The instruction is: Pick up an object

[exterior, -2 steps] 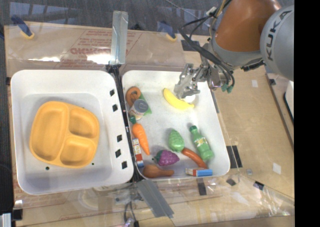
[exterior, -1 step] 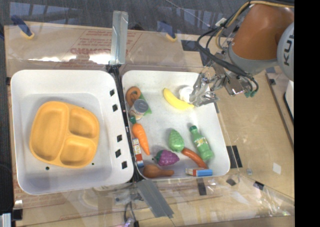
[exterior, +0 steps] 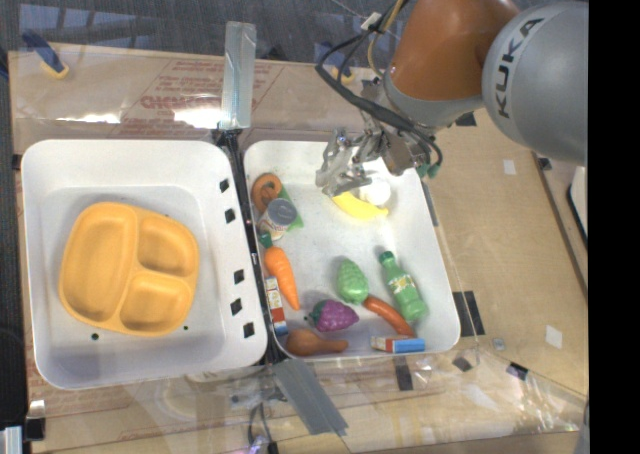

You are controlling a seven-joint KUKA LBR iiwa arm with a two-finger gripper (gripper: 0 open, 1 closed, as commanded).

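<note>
— Over the right bin, at its far end, what is the arm doing?

— It is reaching in from the right, and the gripper is hanging low above the yellow banana. I judge the banana to be the target, since it is lying directly under the metal fingers.

— Are the fingers grasping it?

— I cannot tell. They are pointing down and partly overlapping the banana, but nothing is showing clearly between them, so I am not calling it held. The banana appears to be resting on the bin floor.

— Why that one?

— Probably because it is sitting apart from the rest. The other toys are crowding the left wall and near end: a small can beside a brown pretzel-like piece, an orange carrot just nearer, a purple bunch of grapes, a brown drumstick-like piece and a flat packet near the front wall. A green bottle and a green leafy piece are lying mid-bin, with a red chilli between them.

— And the left bin?

— It is carrying a yellow divided plate, well away from the arm, so it is playing no part in this step. Both bins are sitting side by side on the worktop.

— What could go wrong?

— The banana is curved and smooth; a grip off its middle may let it slip or spin.
</note>
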